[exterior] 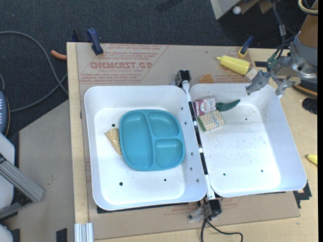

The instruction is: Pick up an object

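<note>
Gripper [269,83] hung over the upper right rim of the right bin [282,135], fingers spread wide, holding nothing. Small maroon packet [205,106], beige woven pad [211,120] and green piece [228,105] lay in that bin's upper left corner.

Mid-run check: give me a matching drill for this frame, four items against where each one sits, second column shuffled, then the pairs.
Items:
1. teal divided plate
2. yellow bottle
3. dark green piece
4. gripper

Places:
A. on the bench outside the bins, beyond the right bin's far edge
B. above the right bin's far right corner
C. middle of the left bin
D. inside the right bin near its far left corner, beside a small pink-and-white packet

Pairs: 1-C, 2-A, 3-D, 4-B
</note>
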`<state>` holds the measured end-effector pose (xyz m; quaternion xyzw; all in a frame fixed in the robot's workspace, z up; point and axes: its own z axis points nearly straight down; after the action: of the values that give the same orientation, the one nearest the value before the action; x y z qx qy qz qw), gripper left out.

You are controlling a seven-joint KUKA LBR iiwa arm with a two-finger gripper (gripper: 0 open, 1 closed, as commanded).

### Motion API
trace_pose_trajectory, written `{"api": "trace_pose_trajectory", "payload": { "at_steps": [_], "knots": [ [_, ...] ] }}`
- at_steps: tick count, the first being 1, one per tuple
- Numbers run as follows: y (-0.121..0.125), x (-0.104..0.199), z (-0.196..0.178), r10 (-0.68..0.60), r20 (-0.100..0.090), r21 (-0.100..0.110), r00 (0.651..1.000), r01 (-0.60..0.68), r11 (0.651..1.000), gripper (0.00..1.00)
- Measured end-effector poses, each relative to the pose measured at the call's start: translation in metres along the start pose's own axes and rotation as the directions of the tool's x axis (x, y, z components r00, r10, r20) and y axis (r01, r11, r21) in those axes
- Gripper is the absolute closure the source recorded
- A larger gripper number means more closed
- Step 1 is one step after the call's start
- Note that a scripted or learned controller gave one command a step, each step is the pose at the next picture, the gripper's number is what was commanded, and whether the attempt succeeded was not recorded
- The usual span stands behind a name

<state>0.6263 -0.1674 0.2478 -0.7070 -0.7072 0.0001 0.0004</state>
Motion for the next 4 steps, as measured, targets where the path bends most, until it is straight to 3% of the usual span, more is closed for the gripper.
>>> {"api": "trace_pose_trajectory", "payload": {
  "at_steps": [1, 2, 3, 4],
  "knots": [
    [0.040, 0.056, 0.125, -0.001, -0.001, 0.003, 1.000, 0.001, 1.000, 0.00],
    [0.039, 0.050, 0.148, -0.001, 0.001, 0.009, 1.000, 0.001, 1.000, 0.00],
    [0.042, 0.052, 0.135, -0.003, -0.001, 0.003, 1.000, 0.003, 1.000, 1.00],
    [0.042, 0.052, 0.136, -0.003, -0.001, 0.003, 1.000, 0.003, 1.000, 0.00]
  ]
}}
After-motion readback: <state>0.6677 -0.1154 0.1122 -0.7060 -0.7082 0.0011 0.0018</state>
